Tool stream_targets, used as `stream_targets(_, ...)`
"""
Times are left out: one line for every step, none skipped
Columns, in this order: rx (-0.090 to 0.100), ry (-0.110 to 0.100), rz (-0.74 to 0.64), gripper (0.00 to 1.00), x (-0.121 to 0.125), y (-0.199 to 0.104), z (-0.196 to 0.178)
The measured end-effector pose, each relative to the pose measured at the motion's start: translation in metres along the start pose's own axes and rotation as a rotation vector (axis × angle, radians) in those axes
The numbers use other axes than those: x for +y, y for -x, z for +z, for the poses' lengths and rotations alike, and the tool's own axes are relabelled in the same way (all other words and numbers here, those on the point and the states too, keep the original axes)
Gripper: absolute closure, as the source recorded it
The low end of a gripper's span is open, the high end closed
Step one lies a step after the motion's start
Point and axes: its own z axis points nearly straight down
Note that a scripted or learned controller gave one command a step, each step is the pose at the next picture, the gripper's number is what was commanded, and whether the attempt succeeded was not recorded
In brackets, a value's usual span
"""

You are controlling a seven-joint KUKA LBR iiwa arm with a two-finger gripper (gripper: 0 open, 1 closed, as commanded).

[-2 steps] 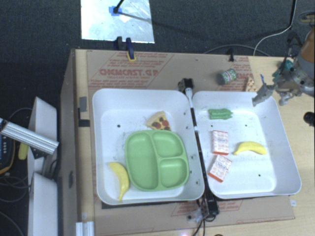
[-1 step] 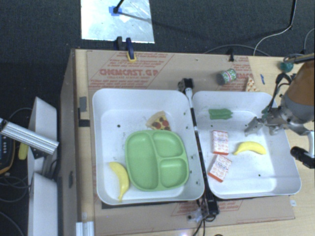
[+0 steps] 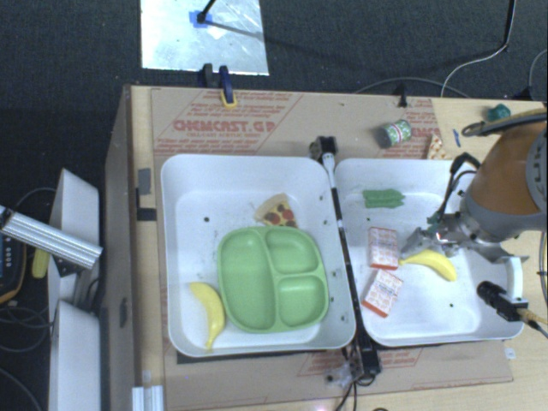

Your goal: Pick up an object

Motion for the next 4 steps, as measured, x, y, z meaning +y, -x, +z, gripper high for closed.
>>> stream_targets(-0.001, 0.003, -0.001, 1.0, 0.001, 0.001, -0.011)
stream_targets(-0.001, 0.003, -0.001, 0.0, 0.001, 0.001, -0.011)
stream_targets(-0.001, 0.001, 0.002, 0.0, -0.039, 0.013, 0.013)
stream_targets(-0.001, 0.005, 0.0, 1.0, -0.037, 0.013, 0.002)
